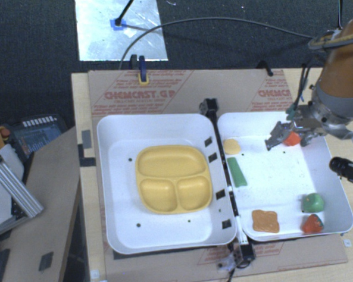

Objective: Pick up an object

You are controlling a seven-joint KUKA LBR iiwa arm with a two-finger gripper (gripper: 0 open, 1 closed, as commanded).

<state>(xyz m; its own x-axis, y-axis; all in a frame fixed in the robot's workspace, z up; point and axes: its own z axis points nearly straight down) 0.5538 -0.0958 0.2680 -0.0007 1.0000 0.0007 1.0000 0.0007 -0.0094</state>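
Observation:
My gripper hangs over the far part of the right bin, reaching in from the right. A small orange-red object shows right at the gripper's tip, partly covered by it; whether it is gripped or just lies under it I cannot tell. Elsewhere in the right bin lie a pale yellow piece, a green stick, a flat orange-brown piece, a green ball and a red object.
The left bin holds a yellow divided tray. A black-clipped divider separates the two bins. The arm's grey wrist and orange band rise over the right bin's far right corner.

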